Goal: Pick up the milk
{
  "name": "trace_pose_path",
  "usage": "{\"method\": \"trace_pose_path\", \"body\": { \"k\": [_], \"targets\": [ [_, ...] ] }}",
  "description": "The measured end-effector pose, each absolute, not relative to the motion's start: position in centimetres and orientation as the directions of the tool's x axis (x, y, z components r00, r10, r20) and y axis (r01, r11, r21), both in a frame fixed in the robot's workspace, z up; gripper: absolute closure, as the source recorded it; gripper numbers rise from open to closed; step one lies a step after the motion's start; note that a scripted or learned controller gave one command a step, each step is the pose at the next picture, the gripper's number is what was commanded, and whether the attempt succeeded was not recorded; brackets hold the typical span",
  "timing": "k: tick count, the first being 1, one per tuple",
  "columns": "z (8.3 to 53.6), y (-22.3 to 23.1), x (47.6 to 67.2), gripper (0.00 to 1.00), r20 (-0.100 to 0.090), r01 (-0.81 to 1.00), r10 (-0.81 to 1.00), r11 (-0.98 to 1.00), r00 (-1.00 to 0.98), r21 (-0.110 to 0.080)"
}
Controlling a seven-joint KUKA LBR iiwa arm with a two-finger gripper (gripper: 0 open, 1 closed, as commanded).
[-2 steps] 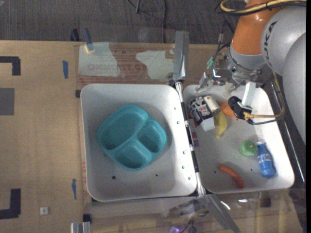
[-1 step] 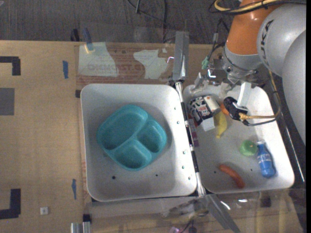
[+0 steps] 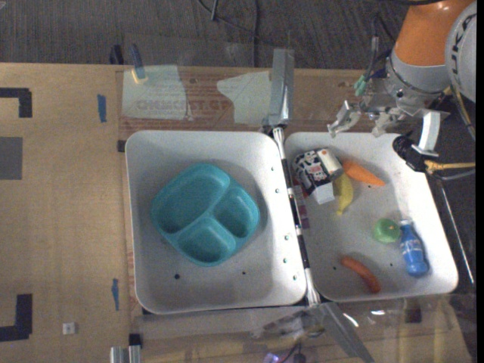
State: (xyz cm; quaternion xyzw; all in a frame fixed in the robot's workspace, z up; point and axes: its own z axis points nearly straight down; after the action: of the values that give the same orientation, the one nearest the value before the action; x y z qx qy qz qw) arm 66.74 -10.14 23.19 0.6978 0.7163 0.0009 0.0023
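While the hand (image 3: 363,119) hovers open, holding nothing, above the right bin's (image 3: 442,225) far rim — milk (image 3: 316,172) against its left wall.

The divided plate (image 3: 206,214) is teal; both bins (image 3: 151,153) are white; the milk carton (image 3: 316,171) is white with black and red print; the banana (image 3: 344,193) is yellow; the carrot (image 3: 363,175) is orange; the bottle (image 3: 413,249) is blue; the sausage (image 3: 360,273) is orange-red; the cup (image 3: 386,231) is green.

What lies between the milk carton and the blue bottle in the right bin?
In the camera view, between the milk carton and the blue bottle lie a banana and a green cup.
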Motion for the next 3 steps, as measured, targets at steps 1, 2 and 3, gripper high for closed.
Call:
{"method": "trace_pose_path", "body": {
  "k": [1,2,3],
  "targets": [
    [11.2,-10.7,66.8,0.00,-0.001,0.997,0.997,0.074,-0.074,0.004],
    [8.8,-9.8,62.9,0.00,-0.001,0.989,0.989,0.146,-0.146,0.006],
    [14.6,-15.0,62.9,0.00,-0.004,0.918,0.918,0.397,-0.396,0.005]
  ]
}}
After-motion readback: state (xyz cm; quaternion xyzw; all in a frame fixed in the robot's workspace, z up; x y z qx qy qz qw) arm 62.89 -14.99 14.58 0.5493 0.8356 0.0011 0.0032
